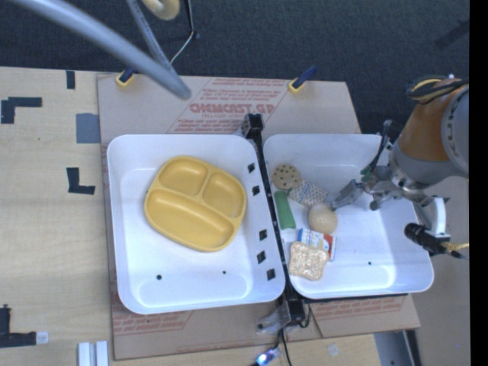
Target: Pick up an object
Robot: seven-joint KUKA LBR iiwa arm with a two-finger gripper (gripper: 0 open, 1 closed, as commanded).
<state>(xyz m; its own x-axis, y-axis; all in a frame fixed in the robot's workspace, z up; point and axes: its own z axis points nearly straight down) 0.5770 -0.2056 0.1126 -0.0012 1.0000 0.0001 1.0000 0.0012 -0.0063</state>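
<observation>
The right bin holds several small items along its left side. These are a round speckled cookie, a green stick, a blue-and-white patterned piece, a beige ball, a red, white and blue packet and a crumbly tan square. My gripper hangs low over the middle of this bin, just right of the patterned piece and the ball, and nothing shows in its grasp. The arm's orange band is at the far right.
The left bin carries a yellow divided plate. A black divider runs between the bins. A grey pole and cables cross the top left. The bins rest on cardboard on a wooden bench.
</observation>
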